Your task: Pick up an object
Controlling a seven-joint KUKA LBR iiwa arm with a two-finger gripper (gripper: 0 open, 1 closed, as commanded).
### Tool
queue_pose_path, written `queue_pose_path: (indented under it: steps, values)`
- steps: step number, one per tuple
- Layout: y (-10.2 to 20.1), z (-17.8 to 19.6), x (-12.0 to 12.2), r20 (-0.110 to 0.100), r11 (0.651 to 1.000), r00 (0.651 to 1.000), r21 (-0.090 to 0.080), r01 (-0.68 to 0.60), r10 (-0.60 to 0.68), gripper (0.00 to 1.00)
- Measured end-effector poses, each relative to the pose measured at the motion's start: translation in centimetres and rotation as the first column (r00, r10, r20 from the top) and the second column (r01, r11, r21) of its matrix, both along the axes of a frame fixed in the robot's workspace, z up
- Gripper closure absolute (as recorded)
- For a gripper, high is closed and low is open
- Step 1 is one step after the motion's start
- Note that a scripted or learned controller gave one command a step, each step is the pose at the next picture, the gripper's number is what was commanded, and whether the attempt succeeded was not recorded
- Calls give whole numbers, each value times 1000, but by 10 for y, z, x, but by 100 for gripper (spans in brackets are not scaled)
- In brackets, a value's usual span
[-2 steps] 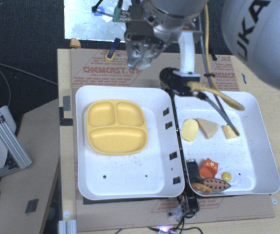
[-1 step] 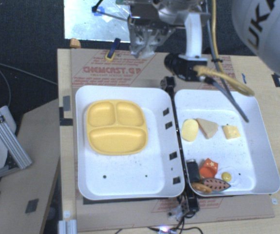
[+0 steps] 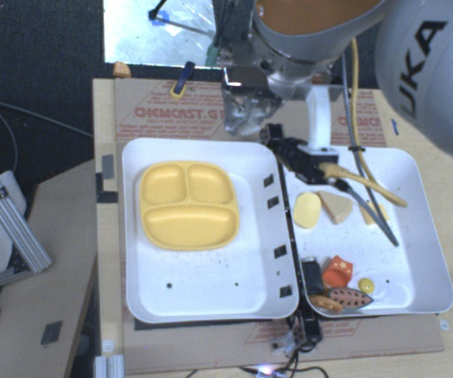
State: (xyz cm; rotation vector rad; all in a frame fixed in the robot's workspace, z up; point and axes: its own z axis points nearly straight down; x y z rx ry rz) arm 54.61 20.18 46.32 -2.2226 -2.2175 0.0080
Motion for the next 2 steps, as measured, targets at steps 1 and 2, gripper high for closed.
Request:
queue_pose_path:
  steps: [1, 2]
  values:
    - [33, -80, -12, -2, 1000, 1000, 0, -8, 8, 100]
    - [32, 82, 42, 26, 1000, 1000, 9, -7, 7, 100]
